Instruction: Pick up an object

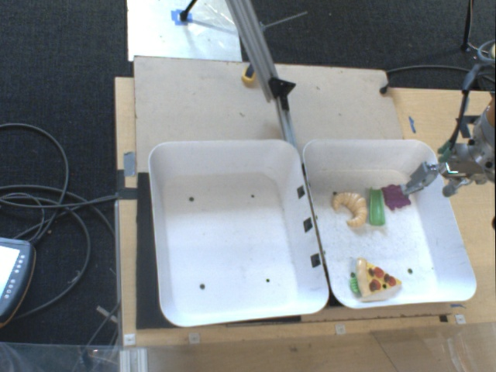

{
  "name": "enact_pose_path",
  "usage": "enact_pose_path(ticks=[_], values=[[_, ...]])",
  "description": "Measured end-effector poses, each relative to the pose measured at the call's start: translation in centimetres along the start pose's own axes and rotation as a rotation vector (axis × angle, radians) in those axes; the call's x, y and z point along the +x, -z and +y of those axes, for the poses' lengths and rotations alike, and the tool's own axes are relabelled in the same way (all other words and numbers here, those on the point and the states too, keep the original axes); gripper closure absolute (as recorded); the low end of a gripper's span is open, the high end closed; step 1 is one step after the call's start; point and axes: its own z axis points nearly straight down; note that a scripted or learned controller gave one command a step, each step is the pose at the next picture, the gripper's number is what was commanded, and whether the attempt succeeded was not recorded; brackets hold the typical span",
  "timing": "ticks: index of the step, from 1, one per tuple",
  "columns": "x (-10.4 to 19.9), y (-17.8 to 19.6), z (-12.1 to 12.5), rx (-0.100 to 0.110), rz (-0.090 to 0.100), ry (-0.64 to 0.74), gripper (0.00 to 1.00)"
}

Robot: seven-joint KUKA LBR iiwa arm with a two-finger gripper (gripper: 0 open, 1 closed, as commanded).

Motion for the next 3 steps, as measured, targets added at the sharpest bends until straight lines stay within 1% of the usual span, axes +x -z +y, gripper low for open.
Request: enact_pose_path(ticks=[1,3], values=[[0.0,0.2,0.1,-0.004,-0.001,-0.001,0.00],[-1.5,-10.3,1.4,0.001,0.000,-0.004,0.00]])
